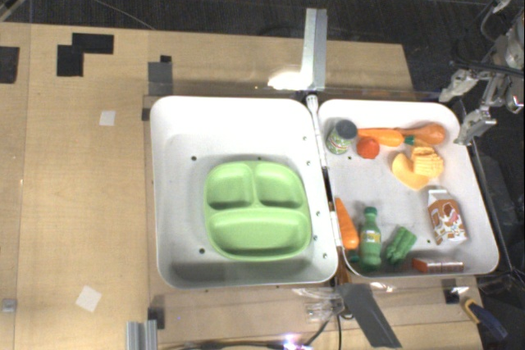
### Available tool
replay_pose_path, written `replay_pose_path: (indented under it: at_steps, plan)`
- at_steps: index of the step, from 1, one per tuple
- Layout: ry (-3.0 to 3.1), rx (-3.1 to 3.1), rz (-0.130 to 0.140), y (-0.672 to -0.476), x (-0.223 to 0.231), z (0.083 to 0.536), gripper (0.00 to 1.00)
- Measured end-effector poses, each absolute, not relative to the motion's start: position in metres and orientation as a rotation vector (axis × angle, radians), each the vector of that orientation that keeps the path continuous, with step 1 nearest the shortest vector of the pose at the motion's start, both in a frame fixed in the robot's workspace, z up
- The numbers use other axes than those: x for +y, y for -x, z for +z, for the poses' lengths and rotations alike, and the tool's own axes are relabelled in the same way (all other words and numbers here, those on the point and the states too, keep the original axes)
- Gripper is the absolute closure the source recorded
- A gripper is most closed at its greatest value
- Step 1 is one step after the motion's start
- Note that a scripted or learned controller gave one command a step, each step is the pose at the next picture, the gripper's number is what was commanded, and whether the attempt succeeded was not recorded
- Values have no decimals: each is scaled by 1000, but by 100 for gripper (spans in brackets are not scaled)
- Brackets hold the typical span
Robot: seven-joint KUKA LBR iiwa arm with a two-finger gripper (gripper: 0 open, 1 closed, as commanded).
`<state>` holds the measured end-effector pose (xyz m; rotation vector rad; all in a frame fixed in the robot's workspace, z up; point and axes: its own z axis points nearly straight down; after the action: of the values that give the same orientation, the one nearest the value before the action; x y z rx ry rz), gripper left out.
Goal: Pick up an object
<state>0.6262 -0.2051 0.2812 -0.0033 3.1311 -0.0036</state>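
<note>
The gripper (484,106) stands at the far right edge of the right bin (489,234), outside its rim; whether it is open or closed cannot be told at this size, and nothing is seen held.

Right bin contents: a tin (340,135) at the far left corner, a small tomato (368,147) touching a carrot (381,137), an orange gourd-shaped piece (428,133), a yellow wedge (417,168), a printed pouch (446,220), a second carrot (347,229) along the left wall, a green bottle (371,240) beside a green pepper (400,245), and a slim red stick (439,265) at the near wall.

Left bin (176,168): one green tray (257,209) with three compartments, nothing in them.

Handling, as judged: the items look like light, stiff plastic, smooth and likely to slip. The yellow wedge lies nearest the gripper with free space round it; take it across its narrower width. The bottle and pepper touch, a poorer choice.
</note>
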Motion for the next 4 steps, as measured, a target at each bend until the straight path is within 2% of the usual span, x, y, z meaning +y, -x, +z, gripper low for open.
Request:
replay_pose_path:
  at_steps: [1, 2, 3, 4]
  plan:
    - [18, 3143, 2, -592, -204, 129, 0]
    - [294, 3116, -6, -541, -206, 90, 0]
    - [542, 3074, -8, -510, -120, 92, 0]
    - [504, 3077, -14, -503, -90, 92, 0]
